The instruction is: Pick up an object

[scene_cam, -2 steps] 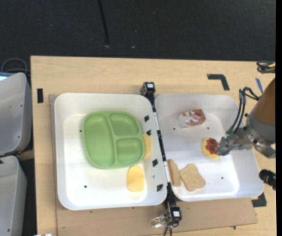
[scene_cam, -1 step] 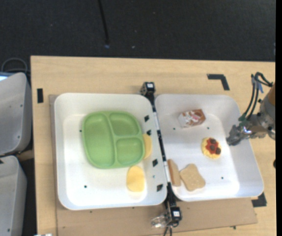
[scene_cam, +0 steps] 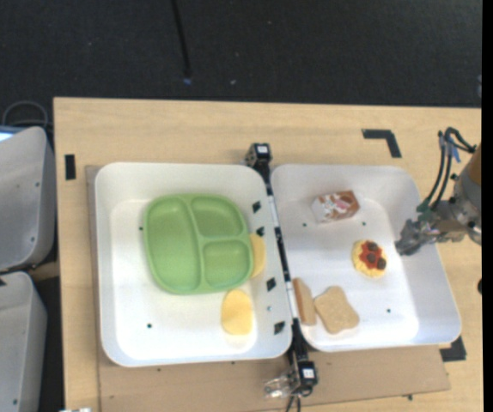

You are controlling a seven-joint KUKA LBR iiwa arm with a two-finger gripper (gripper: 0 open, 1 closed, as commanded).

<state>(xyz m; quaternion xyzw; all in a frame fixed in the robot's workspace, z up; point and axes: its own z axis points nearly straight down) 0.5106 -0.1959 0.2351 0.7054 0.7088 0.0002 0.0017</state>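
While the grey arm with its orange band (scene_cam: 468, 172) reaches in from the right, its dark two-finger gripper (scene_cam: 410, 240) hangs over the right part of the right-hand shallow white bin (scene_cam: 401, 187), just beside a small round yellow tart topped with red berries (scene_cam: 370, 258) and apart from it; whether the gripper is open or closed cannot be told at this size, and nothing can be seen held in it. Dark cables (scene_cam: 442, 166) loop down the wrist above it

The tart lies on the bin floor right of centre. Farther back in the same bin sits a small clear-wrapped red and white packet (scene_cam: 337, 205). Along the near side rest a tan slice of toy bread (scene_cam: 336, 309) and, just left of it by the bin's left wall, a slim reddish-brown sausage-shaped piece (scene_cam: 302, 301)

In the left-hand shallow white bin (scene_cam: 118, 316) a green plastic plate with three compartments (scene_cam: 199, 243) takes up the middle. A pale yellow oval piece (scene_cam: 238, 312) lies near its near right corner, and a second yellow sliver (scene_cam: 258, 252) peeks out at the plate's right edge, seemingly tucked partly under it

Both bins stand side by side, touching, on a light wooden bench (scene_cam: 178, 131) marked with black corner tape (scene_cam: 382, 141). Small black clips (scene_cam: 259, 154) sit at the far and near ends of the seam between them. Beyond the bench lies a dark floor, with pale grey moulded shapes (scene_cam: 6, 200) at the left edge
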